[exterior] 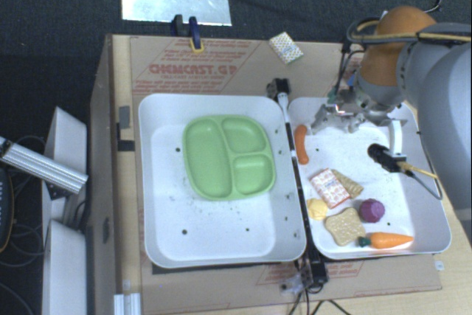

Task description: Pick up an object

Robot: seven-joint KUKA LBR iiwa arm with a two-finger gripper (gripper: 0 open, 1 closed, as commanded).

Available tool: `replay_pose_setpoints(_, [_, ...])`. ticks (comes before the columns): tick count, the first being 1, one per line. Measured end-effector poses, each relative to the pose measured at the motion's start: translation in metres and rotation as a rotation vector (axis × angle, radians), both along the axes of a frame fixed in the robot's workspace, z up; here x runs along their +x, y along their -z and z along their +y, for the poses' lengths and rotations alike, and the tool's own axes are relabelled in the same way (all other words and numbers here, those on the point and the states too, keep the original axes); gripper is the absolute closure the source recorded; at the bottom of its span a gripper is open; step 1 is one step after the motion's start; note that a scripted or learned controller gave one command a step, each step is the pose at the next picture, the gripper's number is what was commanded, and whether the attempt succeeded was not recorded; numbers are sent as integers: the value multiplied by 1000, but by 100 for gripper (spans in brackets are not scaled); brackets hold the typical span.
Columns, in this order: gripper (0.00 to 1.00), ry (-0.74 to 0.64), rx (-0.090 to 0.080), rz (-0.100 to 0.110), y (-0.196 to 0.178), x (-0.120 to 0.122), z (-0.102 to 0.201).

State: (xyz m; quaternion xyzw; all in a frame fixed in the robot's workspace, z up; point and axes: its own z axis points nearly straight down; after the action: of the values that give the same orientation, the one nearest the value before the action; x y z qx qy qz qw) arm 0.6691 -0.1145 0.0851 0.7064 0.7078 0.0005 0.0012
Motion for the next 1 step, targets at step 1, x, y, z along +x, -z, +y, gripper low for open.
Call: replay_pose_setpoints(1, [0,-1,0,0,0,0,2])
